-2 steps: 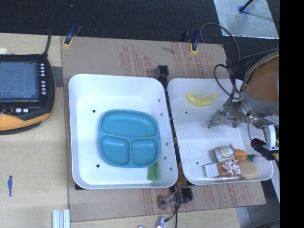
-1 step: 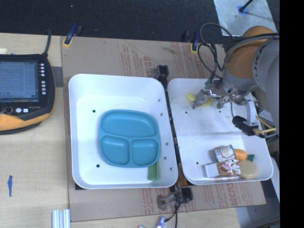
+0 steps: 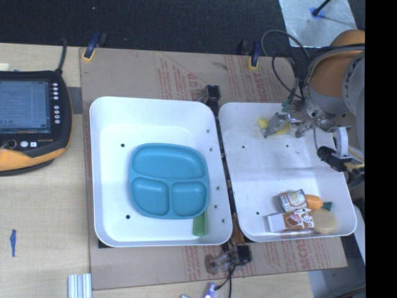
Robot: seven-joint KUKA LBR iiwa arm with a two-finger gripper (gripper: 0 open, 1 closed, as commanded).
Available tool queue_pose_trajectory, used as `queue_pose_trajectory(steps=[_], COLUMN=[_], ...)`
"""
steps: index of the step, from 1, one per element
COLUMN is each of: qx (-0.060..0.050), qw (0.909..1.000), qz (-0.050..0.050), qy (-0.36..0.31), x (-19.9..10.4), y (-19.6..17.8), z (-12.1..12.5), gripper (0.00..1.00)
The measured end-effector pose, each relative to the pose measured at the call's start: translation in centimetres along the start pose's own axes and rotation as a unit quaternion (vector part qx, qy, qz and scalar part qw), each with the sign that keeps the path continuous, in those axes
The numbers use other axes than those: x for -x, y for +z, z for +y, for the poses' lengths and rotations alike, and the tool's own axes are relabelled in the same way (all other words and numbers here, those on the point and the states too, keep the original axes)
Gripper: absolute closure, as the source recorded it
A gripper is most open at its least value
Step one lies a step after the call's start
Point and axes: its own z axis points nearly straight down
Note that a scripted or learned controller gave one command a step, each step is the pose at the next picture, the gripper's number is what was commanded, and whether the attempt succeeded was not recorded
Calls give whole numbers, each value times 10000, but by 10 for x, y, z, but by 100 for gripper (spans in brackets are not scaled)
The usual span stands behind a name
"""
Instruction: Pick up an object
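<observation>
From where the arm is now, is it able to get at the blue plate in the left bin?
Probably yes. The blue plate lies uncovered in the left bin, nothing on top; the claw is over the right bin and must cross.

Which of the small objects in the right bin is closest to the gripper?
The yellow object at the bin's far end, just left of the gripper. The other items cluster in the near right corner.

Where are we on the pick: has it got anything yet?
Done: the gripper has reached the far end of the right bin. In hand: it sits at a small yellow object, but I cannot tell whether that is gripped or lifted. Left: a confirmed grasp and lift. The packets in the near corner lie untouched, and the blue tray sits in the left bin.
</observation>
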Motion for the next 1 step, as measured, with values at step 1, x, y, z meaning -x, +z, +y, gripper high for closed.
queue_pose_trajectory(steps=[1], qx=[-2], qw=[10000], qz=[-1], qy=[-3], x=[29], y=[-78], z=[-64], gripper=[0])
